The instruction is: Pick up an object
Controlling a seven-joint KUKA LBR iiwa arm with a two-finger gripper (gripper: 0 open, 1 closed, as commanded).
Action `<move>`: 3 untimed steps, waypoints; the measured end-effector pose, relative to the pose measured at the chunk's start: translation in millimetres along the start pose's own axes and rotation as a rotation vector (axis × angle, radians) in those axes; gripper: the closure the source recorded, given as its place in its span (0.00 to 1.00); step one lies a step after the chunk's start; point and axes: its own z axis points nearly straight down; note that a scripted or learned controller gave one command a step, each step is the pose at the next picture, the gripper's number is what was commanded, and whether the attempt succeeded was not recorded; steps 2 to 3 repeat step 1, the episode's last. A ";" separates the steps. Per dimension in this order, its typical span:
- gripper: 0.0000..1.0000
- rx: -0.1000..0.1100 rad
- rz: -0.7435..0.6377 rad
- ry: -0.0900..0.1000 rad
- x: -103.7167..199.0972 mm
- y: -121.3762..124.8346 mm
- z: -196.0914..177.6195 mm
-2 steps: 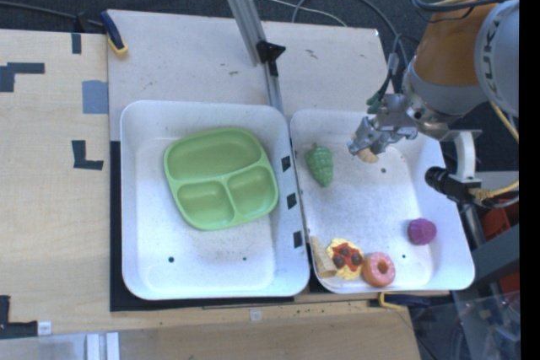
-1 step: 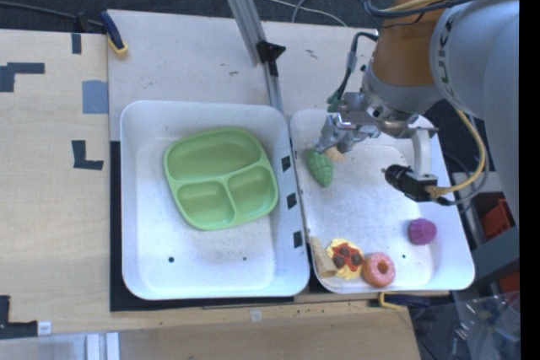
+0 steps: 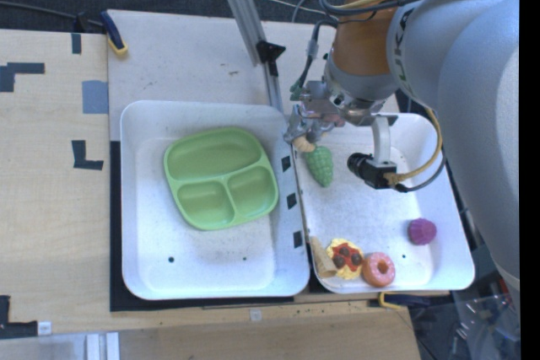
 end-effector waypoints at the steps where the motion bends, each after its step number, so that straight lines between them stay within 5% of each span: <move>1: 1.00 -0.001 -0.001 0.001 61.3 8.6 -6.7; 3: 1.00 -0.001 -0.001 0.001 61.3 8.6 -6.7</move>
